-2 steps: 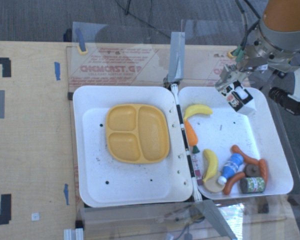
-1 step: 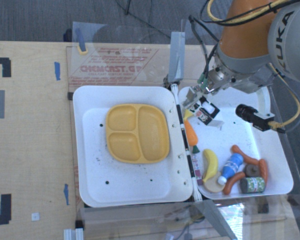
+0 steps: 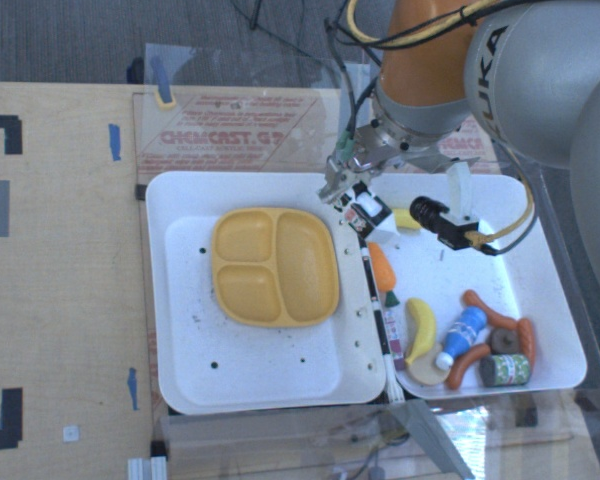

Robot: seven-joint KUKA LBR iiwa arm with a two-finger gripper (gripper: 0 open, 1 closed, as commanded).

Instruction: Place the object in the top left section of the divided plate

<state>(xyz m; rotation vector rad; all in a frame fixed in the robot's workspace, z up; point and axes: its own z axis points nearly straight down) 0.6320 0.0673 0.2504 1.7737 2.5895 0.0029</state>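
Note:
A yellow divided plate (image 3: 276, 266) lies in the left white bin (image 3: 180, 358). It has two small sections on its left and one long section on its right, and all three look bare. My gripper (image 3: 358, 206) hangs over the wall between the two bins, just right of the plate's top right corner. Directly below it in the right bin lies an orange carrot (image 3: 381, 265), with a small pale yellow and white piece (image 3: 398, 222) beside the gripper. The view does not show anything held.
The right bin (image 3: 550, 268) holds a banana (image 3: 420, 329), a blue bottle (image 3: 464, 332), orange sausages (image 3: 490, 313), a green can (image 3: 506, 370) and a dark round piece (image 3: 503, 341). A black camera mount (image 3: 442, 221) sticks out from the wrist. The arm covers the upper right.

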